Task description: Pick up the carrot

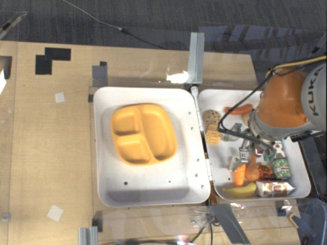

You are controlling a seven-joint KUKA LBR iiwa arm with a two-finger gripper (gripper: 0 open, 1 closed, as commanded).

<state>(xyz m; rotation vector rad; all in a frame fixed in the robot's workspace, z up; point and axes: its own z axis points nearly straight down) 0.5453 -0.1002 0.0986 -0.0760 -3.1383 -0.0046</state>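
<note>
You'll find the carrot (239, 176) lying in the right bin (301, 188) near its front edge, beside the banana (241, 190); the jaws (244, 157) hover just above it, state unclear, so lifting remains undone

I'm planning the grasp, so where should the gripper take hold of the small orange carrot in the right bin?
Probably the small orange carrot's mid-body, from straight above. It stands roughly up-and-down in the view, so close across its width; the yellow banana crowds its lower end. The gripper hovers just above.

Arm (286, 103) reaching in from right, wrist bent down, pincer (244, 160) low.
</note>
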